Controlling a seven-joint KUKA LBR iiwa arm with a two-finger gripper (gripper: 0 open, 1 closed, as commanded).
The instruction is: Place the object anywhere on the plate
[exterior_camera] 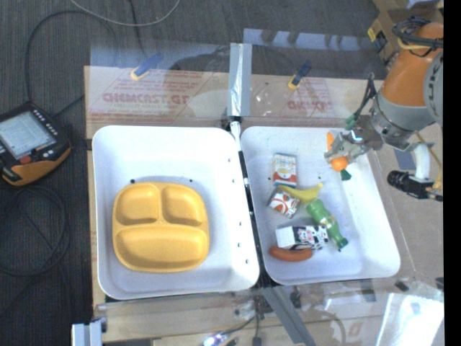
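Item 1, far left: teach pendant (29,139) on the dark floor, cable looping away toward 12 o'clock.

Item 2: left bin (108,272) on the table, bearing the yellow compartment plate (161,226), the task's goal, three wells, nothing in them.

Item 3: right bin (382,254). Contents, left to right: sausage (292,254) at 6 o'clock; small carton (285,169) at 11 o'clock; red-and-white can (284,204) near centre; banana (306,192) just beside the can; black-and-white milk carton (303,236) above the sausage; green bottle (325,222) slanting toward 5 o'clock.

Item 4: claw (344,146) over the right bin's 1 o'clock corner, on the grey arm (407,85). A small orange object with a green tip (340,163) sits at its tips, seemingly the task's thing; whether it is truly pinched, and how wide the claw stands, cannot be told.

Handling note, as judgement: carry toward 9 o'clock, high enough to cross the twin rims between the bins, lower over a well, then release. The object looks small and may roll. The other toys lie below the path.
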